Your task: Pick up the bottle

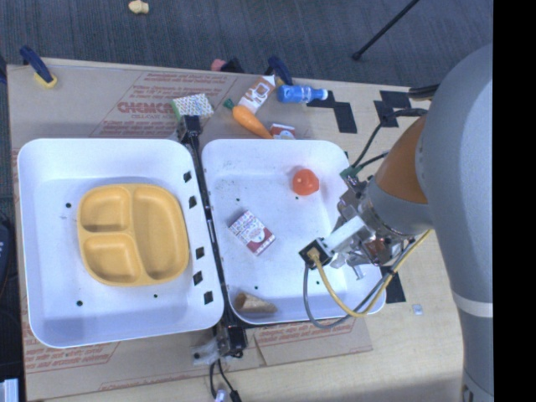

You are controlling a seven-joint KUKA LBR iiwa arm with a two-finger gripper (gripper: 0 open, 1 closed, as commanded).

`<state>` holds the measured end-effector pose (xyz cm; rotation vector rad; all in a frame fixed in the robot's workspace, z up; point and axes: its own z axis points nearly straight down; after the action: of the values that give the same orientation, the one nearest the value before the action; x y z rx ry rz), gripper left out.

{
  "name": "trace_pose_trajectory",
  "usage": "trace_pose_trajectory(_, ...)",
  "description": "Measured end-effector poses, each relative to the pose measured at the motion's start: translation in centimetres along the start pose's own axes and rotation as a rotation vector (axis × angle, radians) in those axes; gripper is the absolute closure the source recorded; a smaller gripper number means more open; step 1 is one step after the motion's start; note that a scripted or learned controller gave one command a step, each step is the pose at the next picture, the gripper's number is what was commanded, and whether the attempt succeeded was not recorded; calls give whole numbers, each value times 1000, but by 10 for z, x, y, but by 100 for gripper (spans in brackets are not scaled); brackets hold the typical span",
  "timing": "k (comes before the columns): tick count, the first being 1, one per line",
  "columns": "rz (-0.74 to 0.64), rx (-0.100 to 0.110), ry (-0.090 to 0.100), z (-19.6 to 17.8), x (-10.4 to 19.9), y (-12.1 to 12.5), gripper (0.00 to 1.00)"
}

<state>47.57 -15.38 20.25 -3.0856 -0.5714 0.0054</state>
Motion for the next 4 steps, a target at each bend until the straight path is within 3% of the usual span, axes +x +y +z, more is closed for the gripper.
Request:
trace_pose_trajectory(1,-73,3,-1,1,-2,6,100)
trace_pose_trajectory(2,-319,2,0,17,10,-26,100)
trace_pose_trajectory(3,-117,0,1,-48,-13,38,100)
trace_pose_trajectory(4,-210,2,-1,8,-2,6,100)
